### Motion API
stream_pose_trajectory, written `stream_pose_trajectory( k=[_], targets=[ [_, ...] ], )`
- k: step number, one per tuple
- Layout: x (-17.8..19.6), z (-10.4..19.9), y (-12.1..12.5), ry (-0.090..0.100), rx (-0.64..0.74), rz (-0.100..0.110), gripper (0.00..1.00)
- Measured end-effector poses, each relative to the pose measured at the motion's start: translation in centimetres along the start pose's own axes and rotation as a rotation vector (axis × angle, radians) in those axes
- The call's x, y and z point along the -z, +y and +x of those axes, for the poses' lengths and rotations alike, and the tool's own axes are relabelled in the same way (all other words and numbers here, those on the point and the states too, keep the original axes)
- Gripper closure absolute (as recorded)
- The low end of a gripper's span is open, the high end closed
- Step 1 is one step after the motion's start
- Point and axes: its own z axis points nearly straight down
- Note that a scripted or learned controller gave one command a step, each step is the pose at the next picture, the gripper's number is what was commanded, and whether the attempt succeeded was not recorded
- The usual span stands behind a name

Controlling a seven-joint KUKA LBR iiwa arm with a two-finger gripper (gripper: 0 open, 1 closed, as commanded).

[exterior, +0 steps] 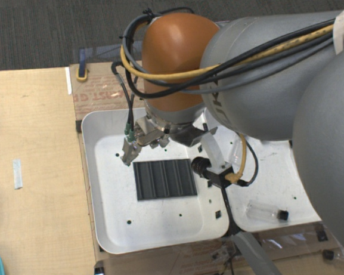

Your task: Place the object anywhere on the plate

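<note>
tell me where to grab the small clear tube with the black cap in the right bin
Take the clear tube across the middle of its barrel, coming straight down from above. It lies flat on the right bin's floor, long axis roughly left-right, so fingers should close across its narrow width, clear of the black cap.

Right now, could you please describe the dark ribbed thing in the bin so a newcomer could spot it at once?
Start at the left bin, the white one lying under the arm's orange band. Near its middle, just below the hand, lies a dark grey plate, a flat rectangle. Its lengthwise ridges set it apart from the small clear tube with a black cap in the right bin.
</note>
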Motion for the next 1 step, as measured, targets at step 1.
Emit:
stream_pose_trajectory(
  k=[1],
  targets=[
    [-7.41, -1.74, 0.69, 0.0, -0.519, 0.002, 0.0]
  ],
)
